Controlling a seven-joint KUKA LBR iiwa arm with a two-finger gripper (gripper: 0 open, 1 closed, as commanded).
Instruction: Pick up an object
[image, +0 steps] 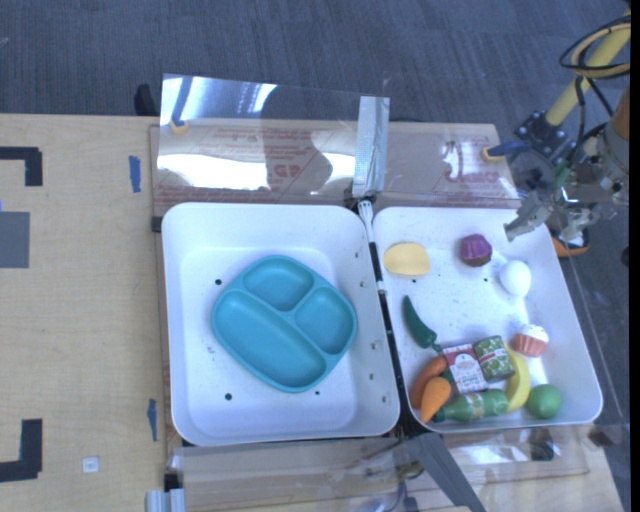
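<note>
Seen from above, two white bins sit side by side on the table. The left bin (190, 400) carries a teal divided plate (284, 321) at its middle, turned at a slant. The right bin (585, 395) holds all the toys, so any pick has to start there.

Along that bin's far edge lie a yellow piece (406, 259), a purple piece (475, 250) and a white egg (515, 278), each well apart from its neighbours and, by that spacing, the easier targets. A green pepper (419, 323) lies alone near the bin's left wall. The near edge is crowded: a carrot (433, 394), a red-and-green box (473, 364), a green bottle (472, 406), a banana (517, 379), a cupcake (529, 340) and a lime (544, 401) press together, with the box resting across the carrot and bottle.

The end effector (545, 212) hangs at the right bin's far right corner, over the rim and just beyond the egg. Whether it is open or closed cannot be told at this angle, and nothing shows in its grip. Judging by that position, the pick has not yet begun.
</note>
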